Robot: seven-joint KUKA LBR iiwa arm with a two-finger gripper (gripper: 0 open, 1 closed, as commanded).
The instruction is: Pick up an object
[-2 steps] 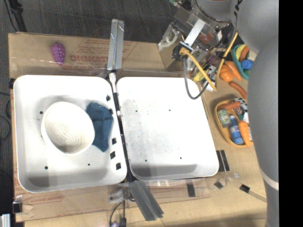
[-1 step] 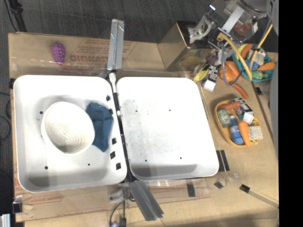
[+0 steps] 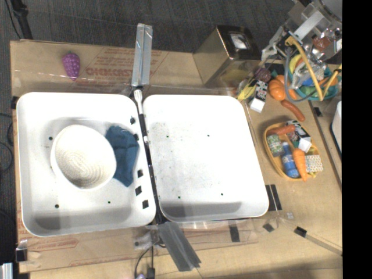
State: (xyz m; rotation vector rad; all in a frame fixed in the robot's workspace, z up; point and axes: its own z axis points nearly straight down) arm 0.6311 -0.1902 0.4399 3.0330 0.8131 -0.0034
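A white woven dome-shaped object (image 3: 84,156) lies in the left bin (image 3: 35,214). A dark blue cloth (image 3: 123,153) is crumpled against its right side, close to the divider between the bins. The right bin (image 3: 203,156) shows a bare, speckled floor. The arm's wrist (image 3: 311,22), wrapped in yellow and green cables, hangs over the bench at the upper right, outside both bins. The gripper (image 3: 278,44) sits above a clutter of small toys there, with nothing seen in it.
A purple grape toy (image 3: 71,64) lies on the cardboard beyond the left bin. A brown box (image 3: 228,54) stands behind the right bin. An orange basket (image 3: 290,150) of toy food sits right of the right bin, with loose toys (image 3: 278,89) above it.
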